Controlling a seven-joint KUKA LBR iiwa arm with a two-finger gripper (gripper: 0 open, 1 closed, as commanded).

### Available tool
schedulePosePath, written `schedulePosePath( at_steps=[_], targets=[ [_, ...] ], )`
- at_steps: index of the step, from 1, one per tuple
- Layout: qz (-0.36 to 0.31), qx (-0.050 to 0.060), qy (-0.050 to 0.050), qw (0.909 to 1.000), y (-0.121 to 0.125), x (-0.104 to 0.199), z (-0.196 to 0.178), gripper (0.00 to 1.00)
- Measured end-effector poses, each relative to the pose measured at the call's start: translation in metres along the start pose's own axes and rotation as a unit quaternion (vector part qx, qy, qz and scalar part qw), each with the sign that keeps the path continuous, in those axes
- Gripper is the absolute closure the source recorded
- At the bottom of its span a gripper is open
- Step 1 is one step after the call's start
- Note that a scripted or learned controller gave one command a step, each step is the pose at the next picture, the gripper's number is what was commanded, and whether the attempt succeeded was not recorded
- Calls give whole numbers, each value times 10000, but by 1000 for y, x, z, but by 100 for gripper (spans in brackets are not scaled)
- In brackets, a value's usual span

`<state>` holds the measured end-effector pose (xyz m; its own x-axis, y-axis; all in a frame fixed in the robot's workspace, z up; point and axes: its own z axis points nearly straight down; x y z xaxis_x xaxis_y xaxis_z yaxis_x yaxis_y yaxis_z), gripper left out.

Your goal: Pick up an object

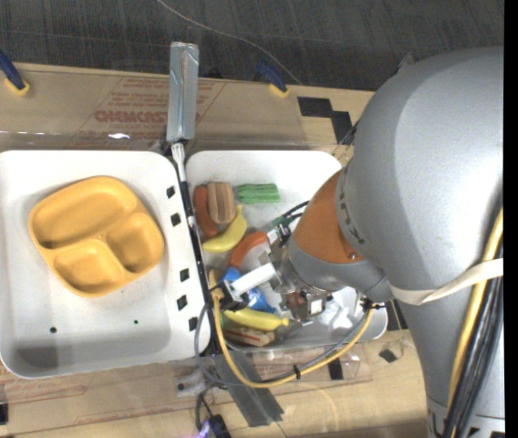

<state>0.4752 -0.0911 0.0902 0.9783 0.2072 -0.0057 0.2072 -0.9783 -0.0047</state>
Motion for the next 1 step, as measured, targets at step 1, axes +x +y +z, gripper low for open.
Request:
schedulePosePath(
  at_steps=[1],
  targets=[
    [-14, -14, 48, 10000, -21, 13, -103, 0]
  ],
)
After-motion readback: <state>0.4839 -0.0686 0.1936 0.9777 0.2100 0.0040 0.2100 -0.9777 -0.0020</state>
